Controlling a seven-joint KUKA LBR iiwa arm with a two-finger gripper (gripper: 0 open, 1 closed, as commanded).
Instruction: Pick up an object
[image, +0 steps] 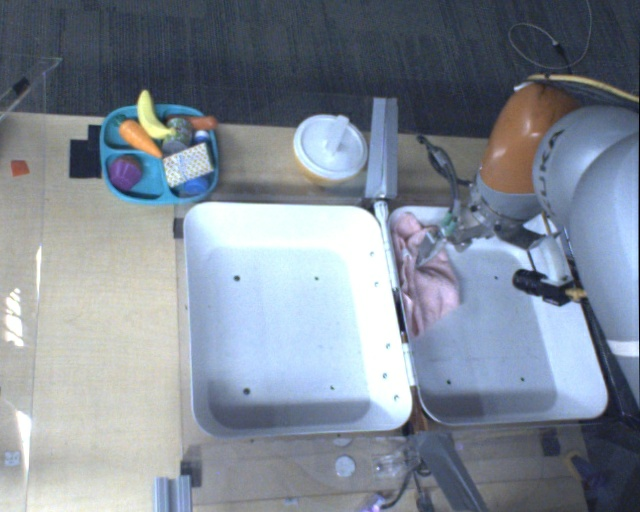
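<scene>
I see the gripper down in the right bin, near its top left corner. Its fingertips sit at the upper edge of a pink cloth; the cloth lies crumpled just below and left of the fingers, along the bin's left wall. I can't tell whether any cloth is between them. The arm, grey with its orange band, rises up and right of the fingers. Left of them, past the divider, lies the left bin. Up and left of the fingers stands a white cup, and well beyond it a blue tray of toy food.
</scene>
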